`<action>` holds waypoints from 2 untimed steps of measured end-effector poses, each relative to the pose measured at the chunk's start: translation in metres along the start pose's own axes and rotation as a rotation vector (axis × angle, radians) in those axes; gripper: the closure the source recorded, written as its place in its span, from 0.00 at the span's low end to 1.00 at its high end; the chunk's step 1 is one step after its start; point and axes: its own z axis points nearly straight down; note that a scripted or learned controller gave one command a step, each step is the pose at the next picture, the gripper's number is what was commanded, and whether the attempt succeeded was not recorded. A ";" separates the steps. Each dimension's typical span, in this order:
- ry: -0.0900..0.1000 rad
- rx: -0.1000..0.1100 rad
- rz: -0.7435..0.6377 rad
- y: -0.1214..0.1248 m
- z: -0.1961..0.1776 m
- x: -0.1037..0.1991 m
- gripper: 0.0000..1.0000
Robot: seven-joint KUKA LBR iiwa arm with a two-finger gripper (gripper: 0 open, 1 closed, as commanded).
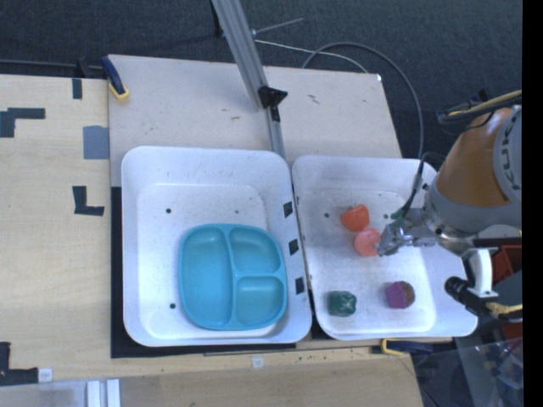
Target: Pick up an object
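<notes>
White plastic makes up both shallow bins: the left bin [136,227] and the right bin [339,181], two in all, side by side. Four small things lie in the right bin, one blue tray in the left.

The claw [387,242] is low in the right bin, reaching in from the right edge under the grey and orange arm [479,181]. Whether its tips are spread or pressed together I cannot tell; they blur into the bin floor.

Touching the claw on its left is a pink object [366,243], rounded, pale salmon, smooth-looking. It sits against the claw, not visibly between the tips. Just beyond it, up and to the left of the claw, lies an orange-red object [355,218], a little darker and blockier. Below the claw, near, sits a purple object [400,294], round. Down and to the left of the claw is a dark green object [342,303].

Well to the claw's left, the blue tray [231,275] lies flat, with three compartments.
</notes>
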 end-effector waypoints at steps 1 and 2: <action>-0.001 -0.002 0.000 0.006 -0.056 -0.009 1.00; 0.000 -0.001 -0.001 0.009 -0.099 -0.008 1.00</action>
